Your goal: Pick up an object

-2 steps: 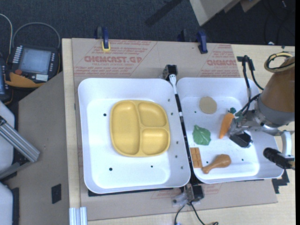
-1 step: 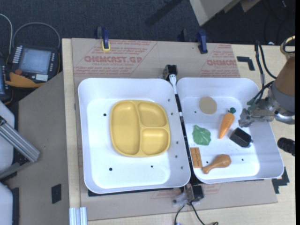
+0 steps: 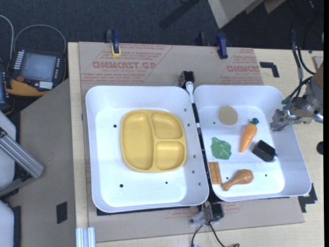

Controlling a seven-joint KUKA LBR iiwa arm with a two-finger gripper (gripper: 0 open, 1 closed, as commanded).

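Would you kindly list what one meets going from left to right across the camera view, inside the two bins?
yellow divided plate → green leafy piece → toy carrot → black block → gripper at the right bin's right edge.

A single fixed camera looks down from above the desk [image 3: 77,138] at a slant, tilted toward twelve o'clock, so the far edge and dark floor [image 3: 128,9] beyond it sit at the top. It stands far enough back to take in both white bins whole: the left bin [image 3: 103,189] fills the centre and nine o'clock side, the right bin [image 3: 293,174] the three o'clock side. The arm's wrist [image 3: 308,107] enters at three o'clock, cut off by the frame edge.
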